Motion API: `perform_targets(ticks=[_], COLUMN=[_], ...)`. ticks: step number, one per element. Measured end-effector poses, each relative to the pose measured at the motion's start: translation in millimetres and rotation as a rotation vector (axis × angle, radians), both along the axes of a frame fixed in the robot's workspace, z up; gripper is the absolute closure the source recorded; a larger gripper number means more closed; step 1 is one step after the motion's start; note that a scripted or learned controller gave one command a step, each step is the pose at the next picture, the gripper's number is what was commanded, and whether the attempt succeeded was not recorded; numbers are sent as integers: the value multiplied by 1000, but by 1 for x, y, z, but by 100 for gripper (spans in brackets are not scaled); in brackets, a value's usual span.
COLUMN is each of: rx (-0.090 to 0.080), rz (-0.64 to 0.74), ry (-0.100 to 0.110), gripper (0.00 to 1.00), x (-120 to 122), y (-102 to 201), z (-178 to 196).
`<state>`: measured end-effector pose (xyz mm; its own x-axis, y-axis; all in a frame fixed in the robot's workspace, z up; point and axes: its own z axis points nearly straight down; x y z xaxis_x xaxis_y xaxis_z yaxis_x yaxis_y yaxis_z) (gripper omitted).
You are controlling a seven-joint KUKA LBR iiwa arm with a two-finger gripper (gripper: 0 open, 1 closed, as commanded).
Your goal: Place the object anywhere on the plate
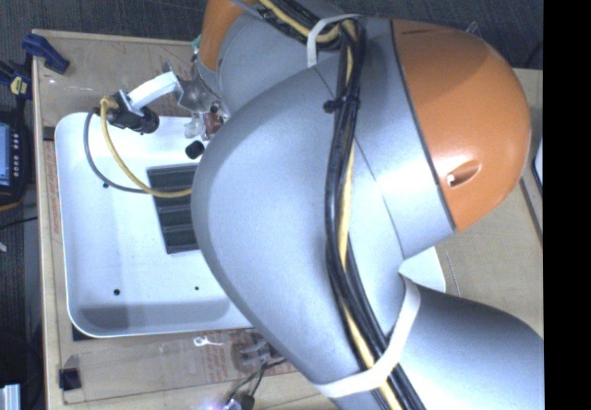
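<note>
The grey and orange arm covers most of the view and hides the right bin. Its wrist end, with the gripper, hangs over the far side of the left white bin. A white fitting and a black plug with a yellow cable stick out to the left of the wrist. On the bin floor lies a dark ribbed rectangular shape, its right part hidden behind the arm. I cannot make out a plate or a separate object.
The bench's wooden top frames the bin. A blue clamp sits at the far left corner. A looped yellow cable hangs over the bin's left half. Dark equipment stands off the left edge.
</note>
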<state>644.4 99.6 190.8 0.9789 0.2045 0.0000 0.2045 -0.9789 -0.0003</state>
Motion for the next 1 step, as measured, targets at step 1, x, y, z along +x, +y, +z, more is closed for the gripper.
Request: perform_targets(ticks=[1], rx=[-1], rz=[1], ry=[0], gripper=[0], x=[0], y=[0], z=[0])
